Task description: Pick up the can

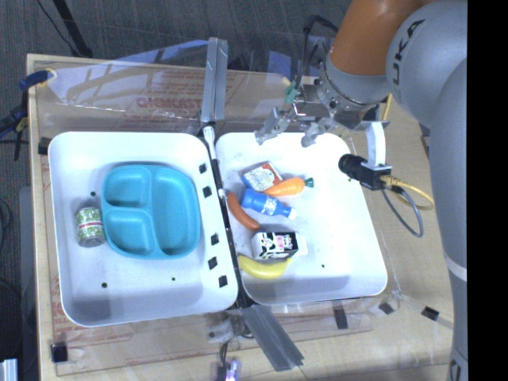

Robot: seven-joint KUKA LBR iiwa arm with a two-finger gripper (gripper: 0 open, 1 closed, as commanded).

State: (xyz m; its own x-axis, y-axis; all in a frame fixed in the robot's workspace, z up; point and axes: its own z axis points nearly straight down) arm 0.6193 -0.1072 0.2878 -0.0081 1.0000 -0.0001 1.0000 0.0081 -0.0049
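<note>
The can (90,225), green-labelled with a silver top, lies on its side at the left edge of the left bin (127,292), just left of a blue divided tray (152,210). My gripper (286,132) hangs over the far edge of the right bin (349,260), well to the right of the can. Its two fingers (268,130) are spread apart with nothing between them.
The right bin holds a small carton (260,177), a carrot (287,186), a blue bottle (266,205), a sausage (242,211), a black-and-white milk carton (278,244) and a banana (263,267). A ridge (213,205) divides the bins. A black cable plug (361,169) juts from the arm.
</note>
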